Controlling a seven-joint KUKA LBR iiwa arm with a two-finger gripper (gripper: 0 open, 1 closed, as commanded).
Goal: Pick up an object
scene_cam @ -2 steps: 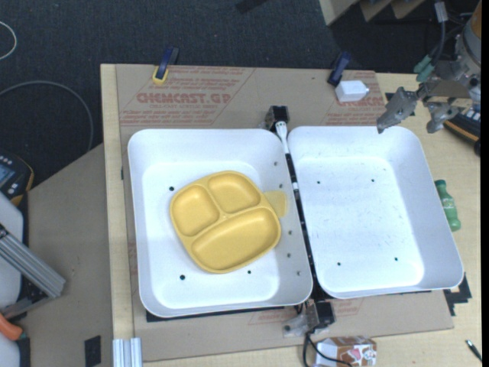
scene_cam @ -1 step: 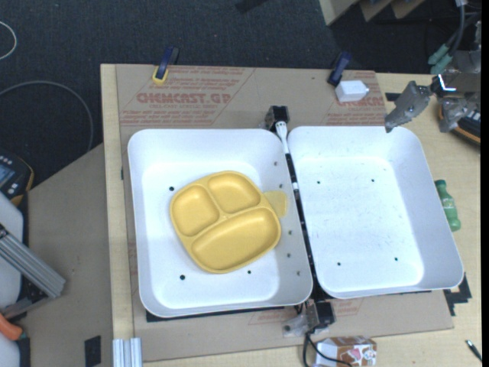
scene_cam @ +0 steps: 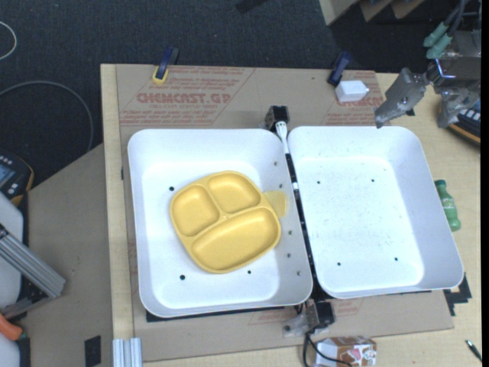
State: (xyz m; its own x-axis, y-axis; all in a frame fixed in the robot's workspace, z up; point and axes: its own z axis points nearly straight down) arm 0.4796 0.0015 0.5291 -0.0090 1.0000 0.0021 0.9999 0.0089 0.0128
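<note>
- Yellow plate (scene_cam: pixel 225 222), smooth plastic with rounded corners and three compartments, lies flat in the left bin (scene_cam: pixel 153 281), well apart from the gripper (scene_cam: pixel 384 115).
- A small yellow piece (scene_cam: pixel 276 202) pokes from under its right edge, mostly hidden.
- Gripper hangs above the right bin's (scene_cam: pixel 428 274) far rim; fingers blurred, so their spread cannot be told.
- Table (scene_cam: pixel 221 94) is brown printed cardboard.

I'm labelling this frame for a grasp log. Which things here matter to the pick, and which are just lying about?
For the pick:
yellow divided plate, lying in the left bin
gripper, up by the far corner of the right bin

Lying about:
white block on the board
green object beside the right bin
blue clamps on the board's far edge
</note>
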